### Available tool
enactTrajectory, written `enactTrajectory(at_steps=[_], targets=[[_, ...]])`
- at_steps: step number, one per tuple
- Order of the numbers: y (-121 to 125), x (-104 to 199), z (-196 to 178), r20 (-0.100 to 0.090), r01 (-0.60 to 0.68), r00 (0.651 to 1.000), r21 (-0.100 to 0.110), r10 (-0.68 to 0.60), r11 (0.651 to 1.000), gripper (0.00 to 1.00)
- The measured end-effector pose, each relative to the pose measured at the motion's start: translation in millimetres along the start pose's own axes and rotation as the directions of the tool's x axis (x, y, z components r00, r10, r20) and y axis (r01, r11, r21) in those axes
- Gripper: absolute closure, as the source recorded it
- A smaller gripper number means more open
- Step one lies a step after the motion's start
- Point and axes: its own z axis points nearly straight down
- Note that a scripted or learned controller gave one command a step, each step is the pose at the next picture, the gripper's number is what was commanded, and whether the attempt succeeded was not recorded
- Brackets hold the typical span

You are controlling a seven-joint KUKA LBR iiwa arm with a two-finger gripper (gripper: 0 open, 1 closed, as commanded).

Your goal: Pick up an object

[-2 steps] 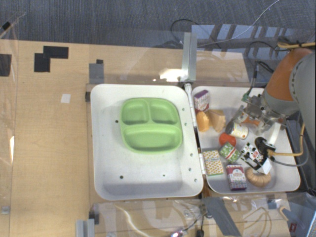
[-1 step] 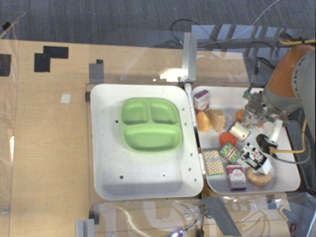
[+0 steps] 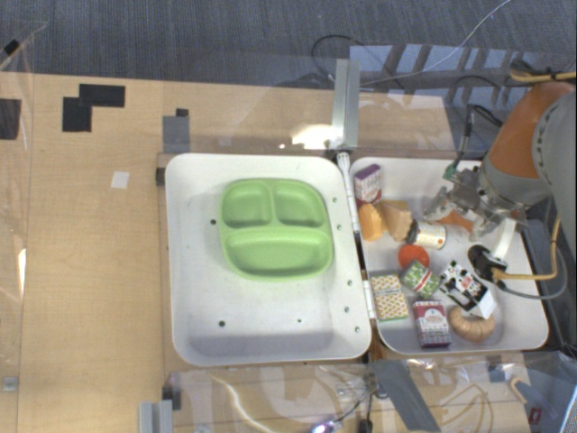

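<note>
The right bin (image 3: 532, 332) holds several small items. Among them are a purple and white carton (image 3: 368, 184), an orange piece (image 3: 370, 222), a tan wedge (image 3: 396, 219), a white can on its side (image 3: 431, 236), a red round piece (image 3: 414, 254) and a green packet (image 3: 420, 280). Nearer the front lie a checked packet (image 3: 389, 296), a red box (image 3: 432, 323), a brown ring-shaped roll (image 3: 472, 326) and a black and white item (image 3: 465, 284). My gripper (image 3: 448, 206) hangs low over the bin's back right, just right of the can and the wedge. Nothing shows as held.
The left bin (image 3: 194, 332) bears a green divided plate (image 3: 275, 227). A metal post (image 3: 346, 106) stands behind the seam between the bins. The grey arm with its orange band (image 3: 527, 142) and a cable (image 3: 532, 280) cover the right bin's right side.
</note>
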Motion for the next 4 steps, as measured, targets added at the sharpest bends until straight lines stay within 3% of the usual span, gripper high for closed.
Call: enactTrajectory(at_steps=[1,2,3,4], targets=[[-6.0,11.3,12.4,0.002,0.227,0.974,0.005,-0.227,0.974,0.00],[-68.7,48.9,10.0,-0.001,0.470,0.882,-0.001,-0.470,0.882,0.00],[1.9,63.2,4.2,-0.001,0.328,0.945,0.009,-0.328,0.945,0.00],[-53.0,72.1,11.2,-0.002,0.232,0.973,0.004,-0.232,0.973,0.00]])
